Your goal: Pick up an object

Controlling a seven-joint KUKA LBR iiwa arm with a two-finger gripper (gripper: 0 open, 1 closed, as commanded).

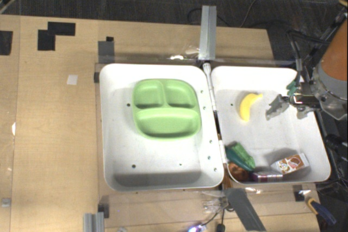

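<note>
A yellow banana [248, 106] lies in the right bin [304, 133], toward its upper middle. My gripper [276, 107] hangs over the same bin just right of the banana, its fingers spread open with nothing between them. Along the bin's near edge lie a green packet [241, 156], a brown round item [237, 172], a purple tube [266, 176] and a small red-and-white carton [290, 163].
The left bin [117, 133] holds a green divided plate [166, 107]. A metal post [208, 32] stands behind the divider between the bins. Cables run at the far right beside the arm [333, 76].
</note>
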